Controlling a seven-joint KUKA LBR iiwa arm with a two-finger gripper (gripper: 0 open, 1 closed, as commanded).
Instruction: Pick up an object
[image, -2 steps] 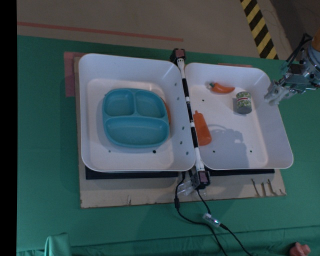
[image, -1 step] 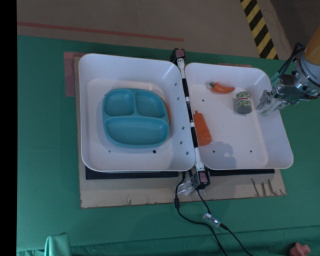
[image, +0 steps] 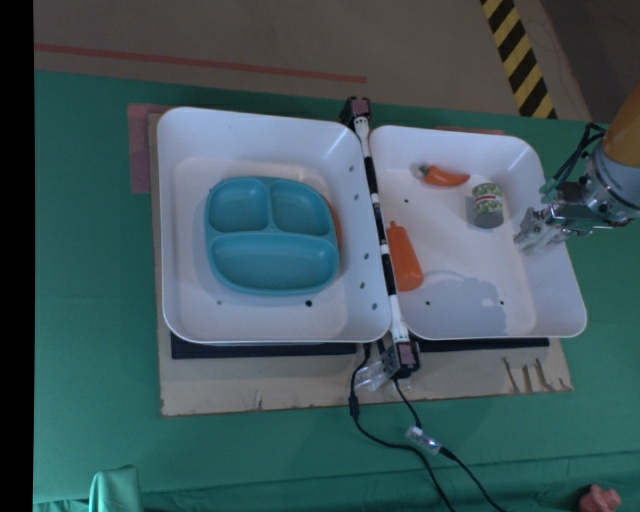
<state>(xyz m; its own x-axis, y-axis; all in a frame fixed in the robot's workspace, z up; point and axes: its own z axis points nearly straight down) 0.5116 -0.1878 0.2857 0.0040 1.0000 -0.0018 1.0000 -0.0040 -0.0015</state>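
We see the arm (image: 612, 160) coming in from the right, w/ its jaws (image: 530, 236) hanging over the right rim of the right bin (image: 545, 300). Jaws' state: can't tell from this angle, the tips are too small and blurred; nothing shows between them.

Right bin holds three things. An orange carrot (image: 443, 176) lies near the far edge, roughly level w/ the rim, green end to the left. Just right of it and a bit nearer us stands a small grey can (image: 487, 205) w/ a patterned label, upright. It's near the jaws but apart from them. An orange bottle (image: 404, 256) lies on its side along the bin's left wall, close to the divider between the bins.

Left bin (image: 190, 150) carries a teal divided plate (image: 270, 235), three compartments, sitting flat about mid-bin.

Both bins rest on a cardboard sheet (image: 230, 395) on the green table (image: 90, 300). A black cable (image: 400, 430) runs from the front of the divider toward us.
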